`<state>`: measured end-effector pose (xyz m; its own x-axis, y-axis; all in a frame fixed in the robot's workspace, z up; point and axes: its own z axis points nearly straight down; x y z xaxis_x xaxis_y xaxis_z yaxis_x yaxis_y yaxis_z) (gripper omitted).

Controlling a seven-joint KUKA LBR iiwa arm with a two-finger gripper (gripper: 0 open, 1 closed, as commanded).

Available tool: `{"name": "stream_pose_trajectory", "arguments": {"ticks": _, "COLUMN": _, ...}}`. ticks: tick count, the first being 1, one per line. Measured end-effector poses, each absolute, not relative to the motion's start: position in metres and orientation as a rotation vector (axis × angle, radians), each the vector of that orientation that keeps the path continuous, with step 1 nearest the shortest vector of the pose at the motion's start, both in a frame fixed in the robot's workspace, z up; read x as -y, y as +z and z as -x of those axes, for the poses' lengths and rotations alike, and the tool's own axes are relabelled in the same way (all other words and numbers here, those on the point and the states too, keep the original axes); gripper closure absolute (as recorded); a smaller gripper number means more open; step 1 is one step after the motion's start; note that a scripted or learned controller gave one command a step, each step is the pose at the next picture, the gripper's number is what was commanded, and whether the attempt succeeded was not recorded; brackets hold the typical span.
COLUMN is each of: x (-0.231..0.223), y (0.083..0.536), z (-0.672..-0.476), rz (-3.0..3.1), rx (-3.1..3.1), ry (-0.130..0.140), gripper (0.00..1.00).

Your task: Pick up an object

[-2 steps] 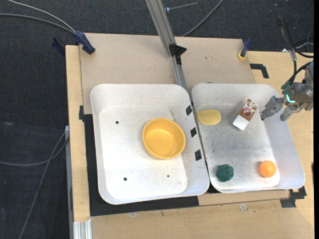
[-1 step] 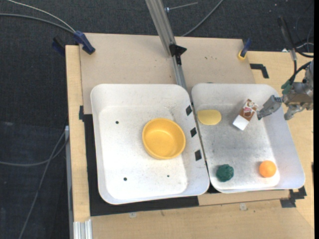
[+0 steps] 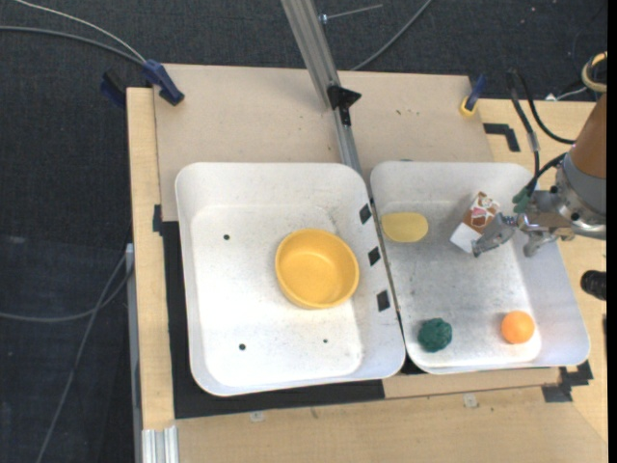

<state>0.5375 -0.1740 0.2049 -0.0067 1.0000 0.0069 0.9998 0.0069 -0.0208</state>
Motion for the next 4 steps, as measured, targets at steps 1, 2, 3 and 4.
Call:
{"name": "stream_pose_trajectory", "arguments": {"ticks": 1, "x": 0.173, "y": 0.142, "z": -0.527, "rz": 2.200, "rx": 2.212, "ry": 0.018, "gripper": 0.00}}
{"name": "stream_pose_trajectory", "arguments": {"ticks": 2, "x": 0.168, "y": 0.089, "z": -0.525, "rz": 2.200, "rx": 2.213, "ry": 0.015, "gripper": 0.00}}
{"name": "stream_pose_trajectory", "arguments": {"ticks": 3, "x": 0.166, "y": 0.102, "z": -0.528, "rz": 2.196, "rx": 2.225, "ry": 0.012, "gripper": 1.00}}
{"name": "stream_pose_trajectory", "arguments": {"ticks": 4, "x": 0.160, "y": 0.166, "z": -0.531, "rz": 2.216, "rx": 2.235, "ry": -0.004, "gripper": 1.00}}
